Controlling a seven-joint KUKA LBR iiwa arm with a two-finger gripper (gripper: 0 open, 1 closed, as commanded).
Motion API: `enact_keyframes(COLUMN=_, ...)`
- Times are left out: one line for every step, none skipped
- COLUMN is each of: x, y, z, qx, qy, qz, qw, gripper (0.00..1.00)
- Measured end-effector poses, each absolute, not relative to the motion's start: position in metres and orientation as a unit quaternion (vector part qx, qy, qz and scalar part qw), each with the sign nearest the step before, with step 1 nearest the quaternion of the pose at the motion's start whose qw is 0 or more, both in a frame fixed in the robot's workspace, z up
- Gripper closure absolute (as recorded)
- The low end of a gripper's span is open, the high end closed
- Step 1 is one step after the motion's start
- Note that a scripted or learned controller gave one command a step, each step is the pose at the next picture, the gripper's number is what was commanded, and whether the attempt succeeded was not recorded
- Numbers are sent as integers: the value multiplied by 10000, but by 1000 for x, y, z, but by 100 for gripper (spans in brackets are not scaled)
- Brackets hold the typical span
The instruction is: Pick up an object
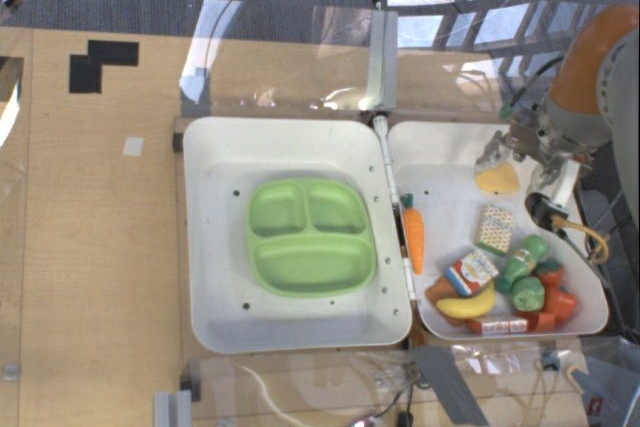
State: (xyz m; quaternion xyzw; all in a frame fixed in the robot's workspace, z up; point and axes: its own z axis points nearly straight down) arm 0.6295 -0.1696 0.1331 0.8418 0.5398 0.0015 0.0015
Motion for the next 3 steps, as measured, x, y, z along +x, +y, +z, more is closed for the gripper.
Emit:
enact_keyframes(x=550, y=-185, z=89, qx=7924, qy=6100, qz=43, qw=44, gripper=0)
enact_keyframes(x=553, y=-183, z=100, qx=7915, qy=6110, qz=71, qw=58, gripper=100)
enact_keyframes(x=580, y=-135, z=193, qx=7896, qy=6136, qz=21, qw=16, gripper=100)
